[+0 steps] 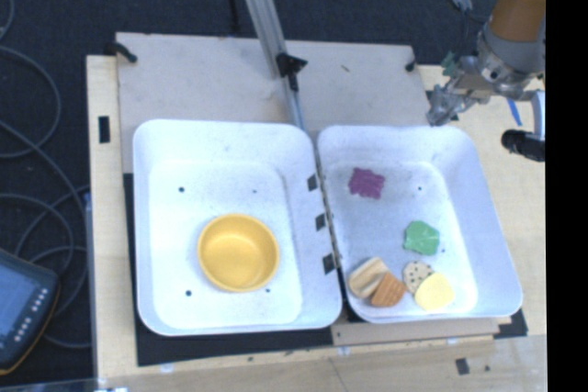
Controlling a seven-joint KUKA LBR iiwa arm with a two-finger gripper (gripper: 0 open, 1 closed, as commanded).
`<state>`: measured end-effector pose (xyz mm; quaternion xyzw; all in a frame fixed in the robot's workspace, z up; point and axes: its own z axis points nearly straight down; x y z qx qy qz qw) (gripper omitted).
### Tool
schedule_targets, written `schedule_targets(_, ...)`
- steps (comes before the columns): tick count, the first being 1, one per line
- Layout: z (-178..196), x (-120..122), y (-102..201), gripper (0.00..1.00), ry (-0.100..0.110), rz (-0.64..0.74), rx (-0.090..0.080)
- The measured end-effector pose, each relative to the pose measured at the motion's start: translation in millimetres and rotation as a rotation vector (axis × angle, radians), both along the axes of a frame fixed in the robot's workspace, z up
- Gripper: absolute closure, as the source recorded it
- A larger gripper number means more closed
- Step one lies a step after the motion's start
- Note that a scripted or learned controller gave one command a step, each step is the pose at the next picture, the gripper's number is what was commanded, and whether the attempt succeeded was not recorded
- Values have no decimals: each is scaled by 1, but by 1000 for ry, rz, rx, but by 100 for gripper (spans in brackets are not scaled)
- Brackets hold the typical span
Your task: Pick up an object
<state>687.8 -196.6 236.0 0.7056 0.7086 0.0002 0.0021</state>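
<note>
Gripper (443, 113): hovers at the right bin's (487, 197) far rim, carrying nothing; finger gap — you cannot tell | Candidates: purple piece (366, 183) lies alone mid-bin, open room all round; green piece (422, 238) near it | Near-wall cluster (401, 283) packed tight — you likely lack clearance there | Yellow bowl (238, 252) sits in left bin.

tool (443, 112) above right bin (491, 225) far corner, perhaps clear | yellow bowl (238, 252) in left bin (161, 161)
</note>
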Motion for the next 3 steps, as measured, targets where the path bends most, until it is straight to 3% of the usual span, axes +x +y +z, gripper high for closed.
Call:
schedule_targets(2,-11,-44,84,100,4,0,1)
schedule_targets(3,4,-67,131,100,2,3,5)
